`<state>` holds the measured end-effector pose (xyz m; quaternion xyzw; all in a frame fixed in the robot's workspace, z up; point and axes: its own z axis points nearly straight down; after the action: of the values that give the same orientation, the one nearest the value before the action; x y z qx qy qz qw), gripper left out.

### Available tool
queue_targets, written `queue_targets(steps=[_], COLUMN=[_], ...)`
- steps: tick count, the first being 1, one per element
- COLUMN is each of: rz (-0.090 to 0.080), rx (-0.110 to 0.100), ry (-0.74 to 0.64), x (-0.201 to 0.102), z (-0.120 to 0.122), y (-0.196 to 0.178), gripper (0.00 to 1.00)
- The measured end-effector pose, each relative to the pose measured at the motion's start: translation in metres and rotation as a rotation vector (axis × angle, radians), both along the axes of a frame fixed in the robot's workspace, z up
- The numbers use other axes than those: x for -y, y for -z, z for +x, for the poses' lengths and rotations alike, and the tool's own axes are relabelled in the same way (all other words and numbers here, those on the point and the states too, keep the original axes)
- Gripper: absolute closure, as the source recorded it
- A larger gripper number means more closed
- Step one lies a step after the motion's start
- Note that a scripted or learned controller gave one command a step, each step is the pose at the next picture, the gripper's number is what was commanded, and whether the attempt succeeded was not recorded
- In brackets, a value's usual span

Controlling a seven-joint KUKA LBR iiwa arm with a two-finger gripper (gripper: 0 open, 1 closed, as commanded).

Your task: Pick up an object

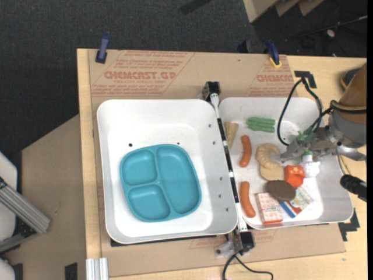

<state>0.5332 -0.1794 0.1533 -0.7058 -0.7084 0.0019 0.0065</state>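
Note:
My gripper (296,151) hangs over the middle of the right bin (332,212), and the arm comes in from the right. Just to its left lies a beige pastry (268,160), and a red-orange piece (294,175) sits right below it. A brown patty (281,189), a red box (269,208) and a colourful packet (302,198) lie nearer the front. Two orange sausages (246,150) (247,199) lie along the bin's left side. Green beans (260,124) are at the back. I see nothing lifted off the bin floor.
The left bin (111,121) holds a teal divided plate (160,181). A pale bread stick (232,134) lies by the wall between the bins. A black cable (285,118) loops over the right bin's back. Blue clamps (103,46) (272,52) grip the board's far edge.

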Motion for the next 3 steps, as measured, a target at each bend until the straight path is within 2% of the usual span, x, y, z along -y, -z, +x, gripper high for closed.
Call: queue_targets(steps=[1, 2, 3], rz=[-0.015, -0.018, -0.02], rx=[0.026, 0.03, 0.039], ry=[0.005, 0.002, 0.006], x=[-0.023, -0.064, -0.061], z=[-0.028, 0.013, 0.015], y=[0.065, 0.062, 0.049], gripper=[0.0, 0.0, 1.0])
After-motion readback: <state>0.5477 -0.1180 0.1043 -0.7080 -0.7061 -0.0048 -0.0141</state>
